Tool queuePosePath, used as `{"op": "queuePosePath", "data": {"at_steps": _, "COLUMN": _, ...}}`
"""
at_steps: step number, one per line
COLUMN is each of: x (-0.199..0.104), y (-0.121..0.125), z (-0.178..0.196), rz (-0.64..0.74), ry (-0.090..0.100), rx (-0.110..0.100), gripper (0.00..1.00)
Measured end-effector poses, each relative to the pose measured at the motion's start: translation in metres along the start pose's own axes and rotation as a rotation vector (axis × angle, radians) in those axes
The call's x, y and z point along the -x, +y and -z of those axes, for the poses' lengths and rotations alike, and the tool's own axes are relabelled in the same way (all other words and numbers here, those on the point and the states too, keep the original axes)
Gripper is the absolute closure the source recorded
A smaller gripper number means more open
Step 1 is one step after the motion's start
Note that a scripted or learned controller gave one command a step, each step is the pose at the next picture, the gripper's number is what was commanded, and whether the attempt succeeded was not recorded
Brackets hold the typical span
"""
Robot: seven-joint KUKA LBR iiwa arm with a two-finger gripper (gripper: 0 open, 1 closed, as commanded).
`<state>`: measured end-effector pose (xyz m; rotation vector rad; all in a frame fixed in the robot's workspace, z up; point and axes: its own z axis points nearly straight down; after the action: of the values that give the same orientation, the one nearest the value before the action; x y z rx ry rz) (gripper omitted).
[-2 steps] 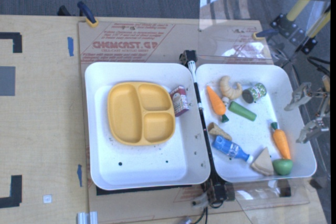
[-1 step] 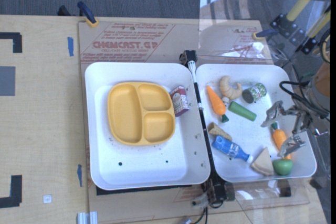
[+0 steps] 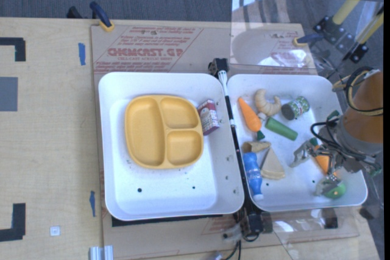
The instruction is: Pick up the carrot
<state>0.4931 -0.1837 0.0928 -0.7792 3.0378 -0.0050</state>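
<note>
While the gripper [image 3: 317,158], its opening indeterminable, sits low, the tapered orange plastic carrot [image 3: 248,114] lies well leftward, long axis angled toward it.

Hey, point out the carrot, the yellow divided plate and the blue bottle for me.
carrot [image 3: 248,114]: camera view, right bin; point on the middle of its orange body.
yellow divided plate [image 3: 142,131]: camera view, left bin; point on its large left compartment.
blue bottle [image 3: 252,175]: camera view, right bin beside the divider; point on its mid body.

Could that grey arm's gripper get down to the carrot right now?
Probably yes. The carrot lies uncovered near the right bin's left wall, its top free. The gripper sits in the same bin; only the green cylinder lies between them.
</note>
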Motion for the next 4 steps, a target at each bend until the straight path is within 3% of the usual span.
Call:
{"op": "queuePosePath", "data": {"at_steps": 1, "x": 0.005, "y": 0.002, "z": 0.011, "rz": 0.006, "ry": -0.010, "rx": -0.002, "gripper": 1.00}}
{"op": "queuePosePath", "data": {"at_steps": 2, "x": 0.005, "y": 0.002, "z": 0.010, "rz": 0.006, "ry": -0.009, "rx": -0.001, "gripper": 0.00}}
{"op": "queuePosePath", "data": {"at_steps": 3, "x": 0.009, "y": 0.002, "z": 0.022, "rz": 0.009, "ry": -0.016, "rx": -0.005, "gripper": 1.00}}
{"op": "queuePosePath", "data": {"at_steps": 4, "x": 0.008, "y": 0.002, "z": 0.021, "rz": 0.008, "ry": -0.015, "rx": -0.004, "gripper": 0.00}}
